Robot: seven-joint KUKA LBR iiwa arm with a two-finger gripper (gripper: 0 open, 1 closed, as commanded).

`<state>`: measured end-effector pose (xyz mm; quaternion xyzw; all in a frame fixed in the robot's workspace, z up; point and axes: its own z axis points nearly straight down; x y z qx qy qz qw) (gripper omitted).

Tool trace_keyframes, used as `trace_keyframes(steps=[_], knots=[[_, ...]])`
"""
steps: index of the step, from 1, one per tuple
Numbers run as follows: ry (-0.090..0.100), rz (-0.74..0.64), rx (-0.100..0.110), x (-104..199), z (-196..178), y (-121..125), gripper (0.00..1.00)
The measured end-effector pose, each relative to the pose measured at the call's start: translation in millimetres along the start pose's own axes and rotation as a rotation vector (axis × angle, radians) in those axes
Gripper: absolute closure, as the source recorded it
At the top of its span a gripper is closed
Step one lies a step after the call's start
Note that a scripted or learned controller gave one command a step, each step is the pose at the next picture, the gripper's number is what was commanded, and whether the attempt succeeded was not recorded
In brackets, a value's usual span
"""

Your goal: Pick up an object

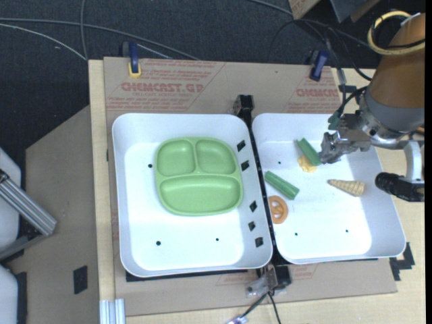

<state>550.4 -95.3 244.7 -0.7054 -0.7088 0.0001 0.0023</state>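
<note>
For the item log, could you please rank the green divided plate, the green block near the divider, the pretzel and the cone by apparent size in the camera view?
1. green divided plate, by far the largest.
2. green block.
3. cone, close to the block in length, so that order is unsure.
4. pretzel, smallest.

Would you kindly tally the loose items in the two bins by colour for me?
Green: 3 — divided plate, stick, piece by the claw
Yellow: 1 — piece
Orange: 1 — pretzel
Tan: 1 — cone
Total: 6
</note>
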Motion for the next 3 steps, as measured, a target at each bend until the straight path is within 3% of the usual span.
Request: trace_keyframes(steps=[3], knots=[[0.0,0.0,0.0,135.3,11.8,-38.0,1.0]])
